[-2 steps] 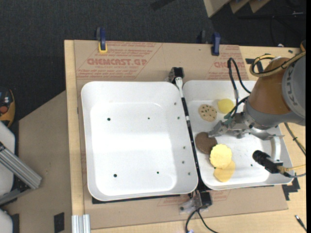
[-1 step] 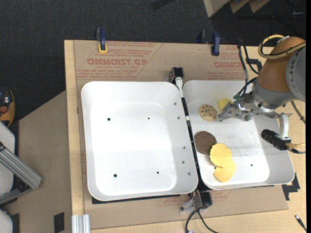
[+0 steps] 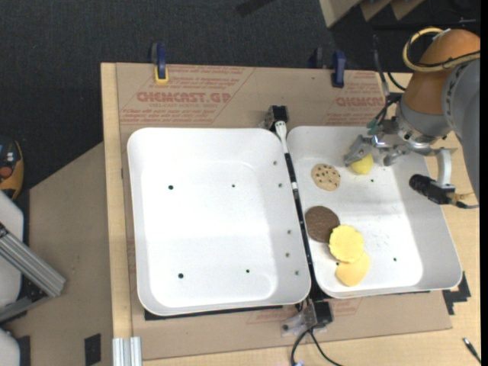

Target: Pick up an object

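My gripper [image 3: 371, 155] hangs low over the far end of the right bin [image 3: 427, 277]. Its fingers are open, spread to either side of a small yellow piece [image 3: 363, 165] that lies on the bin floor by the left finger [image 3: 354, 155]. I cannot see the fingers pressing on it. A chocolate-chip cookie [image 3: 326, 176] lies just left of the gripper. Further toward the front sit a dark brown disc [image 3: 320, 220] and two yellow discs [image 3: 347, 242] [image 3: 353, 271], one overlapping the other.
The left bin [image 3: 141, 204] stands beside the right one, with a black divider bar [image 3: 291, 185] running between them. A black handle-like part [image 3: 429, 188] of the arm juts over the right bin's right rim. Clamps [image 3: 159, 61] [image 3: 338, 67] hold the cardboard at the back.
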Robot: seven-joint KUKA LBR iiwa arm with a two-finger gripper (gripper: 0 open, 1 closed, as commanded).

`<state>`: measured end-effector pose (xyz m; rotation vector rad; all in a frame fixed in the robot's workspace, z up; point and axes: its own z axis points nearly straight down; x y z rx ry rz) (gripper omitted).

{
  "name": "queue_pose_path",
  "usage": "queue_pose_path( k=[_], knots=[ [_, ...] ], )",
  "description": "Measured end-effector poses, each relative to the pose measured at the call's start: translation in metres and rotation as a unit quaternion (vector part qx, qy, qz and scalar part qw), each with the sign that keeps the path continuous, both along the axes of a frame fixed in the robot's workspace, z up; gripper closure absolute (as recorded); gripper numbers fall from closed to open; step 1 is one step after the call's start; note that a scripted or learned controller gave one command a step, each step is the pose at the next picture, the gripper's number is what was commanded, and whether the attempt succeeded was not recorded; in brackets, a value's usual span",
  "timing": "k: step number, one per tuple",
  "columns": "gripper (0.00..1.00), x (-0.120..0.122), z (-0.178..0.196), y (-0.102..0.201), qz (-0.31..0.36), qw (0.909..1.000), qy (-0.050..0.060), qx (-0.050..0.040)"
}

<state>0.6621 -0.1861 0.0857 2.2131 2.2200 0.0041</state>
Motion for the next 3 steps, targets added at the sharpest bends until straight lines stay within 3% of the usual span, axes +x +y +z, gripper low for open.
queue_pose_path(
  k=[1, 2, 3],
  knots=[
    [0.0, 0.005, -0.001, 0.096, 0.003, 1.0, 0.004, 0.0041],
    [1.0, 0.005, 0.011, 0.089, 0.0, 1.0, 0.003, 0.0013],
    [1.0, 0.007, 0.106, 0.162, 0.002, 1.0, -0.002, 0.0026]
  ],
)
